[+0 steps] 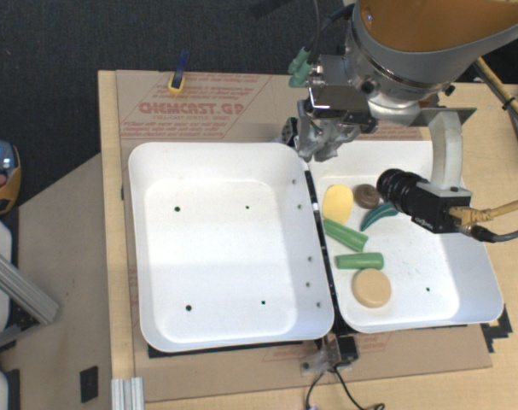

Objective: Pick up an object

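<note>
Several small objects lie in the right bin (463,293): a yellow lump (337,202), a brown disc (366,196), a teal curved piece (379,215), a green stick (345,234), a green cylinder (359,261) and a tan round disc (372,289). My gripper (315,146) hangs over the far left corner of the right bin, by the divide between the bins. It sits beyond the yellow lump and apart from it. I see nothing held in it.
The left bin (216,246) lies beside the right one. A black cylindrical unit (416,200) on a bracket juts from the arm over the right bin's far side. A blue and yellow clip (179,75) sits on the cardboard at the back.
</note>
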You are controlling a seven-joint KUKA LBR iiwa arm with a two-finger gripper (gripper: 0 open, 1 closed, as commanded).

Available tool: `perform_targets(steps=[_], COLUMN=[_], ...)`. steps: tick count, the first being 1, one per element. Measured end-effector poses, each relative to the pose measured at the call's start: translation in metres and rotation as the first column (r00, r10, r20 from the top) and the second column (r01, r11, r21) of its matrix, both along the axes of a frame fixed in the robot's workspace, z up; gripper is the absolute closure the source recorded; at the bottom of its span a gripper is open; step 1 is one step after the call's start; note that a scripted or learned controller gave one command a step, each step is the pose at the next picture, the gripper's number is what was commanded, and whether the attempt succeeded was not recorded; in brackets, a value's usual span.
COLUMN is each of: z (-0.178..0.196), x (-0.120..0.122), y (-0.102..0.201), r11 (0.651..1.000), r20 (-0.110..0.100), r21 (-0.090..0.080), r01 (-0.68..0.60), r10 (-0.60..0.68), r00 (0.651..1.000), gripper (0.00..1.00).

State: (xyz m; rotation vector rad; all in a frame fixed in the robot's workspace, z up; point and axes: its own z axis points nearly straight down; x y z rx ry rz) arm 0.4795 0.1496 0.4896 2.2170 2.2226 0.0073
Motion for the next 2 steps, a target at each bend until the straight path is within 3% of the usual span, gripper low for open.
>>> perform_targets(steps=[1,2], z=[0.033,-0.118], x=[0.0,-0.002], y=[0.041,0.071], r11=[1.0,1.0], r20=[0.0,-0.019], r21=[0.0,-0.008], r01=[-0.001,0.0], r10=[0.001,0.0], r00=[1.0,1.0], gripper=[1.0,1.0])
